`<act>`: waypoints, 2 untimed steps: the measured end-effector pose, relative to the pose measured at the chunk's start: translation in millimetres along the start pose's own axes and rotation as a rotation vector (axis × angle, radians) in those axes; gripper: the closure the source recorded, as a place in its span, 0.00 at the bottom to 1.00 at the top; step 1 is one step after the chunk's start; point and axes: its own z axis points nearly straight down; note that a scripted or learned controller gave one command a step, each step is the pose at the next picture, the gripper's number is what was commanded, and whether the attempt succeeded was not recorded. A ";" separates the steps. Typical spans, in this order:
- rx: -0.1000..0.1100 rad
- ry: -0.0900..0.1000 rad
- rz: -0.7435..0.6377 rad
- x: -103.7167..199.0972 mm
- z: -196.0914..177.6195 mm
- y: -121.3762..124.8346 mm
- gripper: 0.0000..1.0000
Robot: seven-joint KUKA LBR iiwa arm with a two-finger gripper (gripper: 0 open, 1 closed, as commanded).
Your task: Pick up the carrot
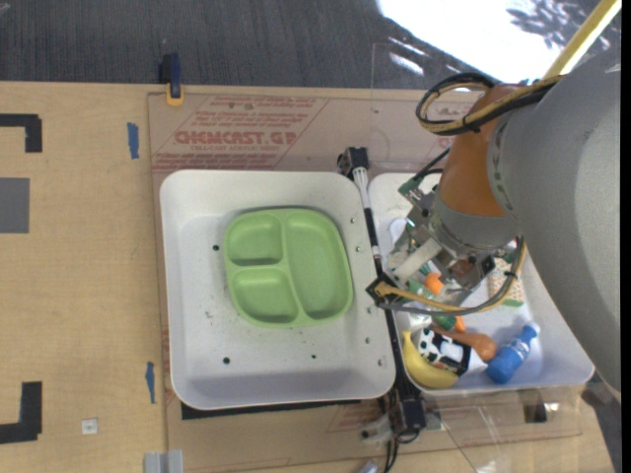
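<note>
Camera view, looking down at a slant on the worktop (pixel 79 294), which was covered in brown board with black and blue tape marks at its left. Nearest the camera, at the front of the right bin (pixel 562 363), lay a cluster of toys: a yellow banana (pixel 426 371) against the front-left corner, a black-and-white figure (pixel 441 347) lying on top of it, and a blue bottle (pixel 511 355) tilted toward the front-right. The carrot (pixel 476 343), orange and lying roughly level, sat between the black-and-white figure and the blue bottle, touching or nearly touching both; it rested on the bin floor, below and apart from the pincer. Just behind this cluster the pincer (pixel 434 282) hung low over the middle of the right bin, wrapped in cables; a small orange piece showed beside its tips, but whether the fingers were parted or closed, and whether anything lay between them, could not be told. Above it rose the grey arm (pixel 567 175) with its orange band (pixel 468 180), entering from the right and hiding much of the right bin. To the left, the left bin (pixel 187 264) held a green divided plate (pixel 288 265) with three compartments, lying flat near its centre. Farther back, a board printed with red lettering (pixel 237 131) lay beyond both bins, and past it the dark floor (pixel 246 18)
</note>
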 end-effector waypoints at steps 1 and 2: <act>-0.003 0.004 0.094 -96.5 10.3 69.2 0.00; -0.009 0.013 0.167 -85.7 65.1 72.4 0.00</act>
